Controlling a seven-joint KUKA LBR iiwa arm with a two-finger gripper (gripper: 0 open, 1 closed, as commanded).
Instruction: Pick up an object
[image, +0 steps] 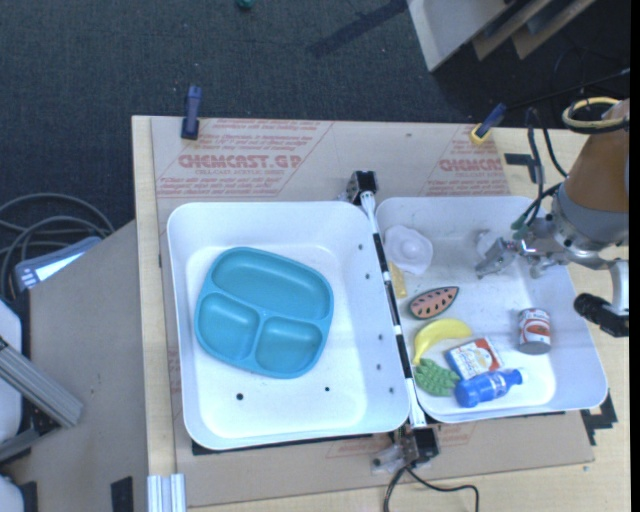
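Note:
My gripper (489, 256) hangs over the back of the right bin (590, 395), reaching in from the right, and points left. Its fingers (484, 241) stand apart, open, with nothing between them. In the right bin, left of the gripper, lies a clear plastic cup (409, 247). Nearer the front are a watermelon slice (434, 301), a yellow banana (440, 335), a green leafy toy (434, 376), a small red and white box (472, 356), a blue bottle (488, 387) and a red-labelled can (534, 329).
The left bin (200, 225) holds a blue divided plate (264, 311). A black clamp rail (385, 290) runs between the bins. Cables (540, 165) trail behind the arm at the right. Bare bin floor lies under the gripper.

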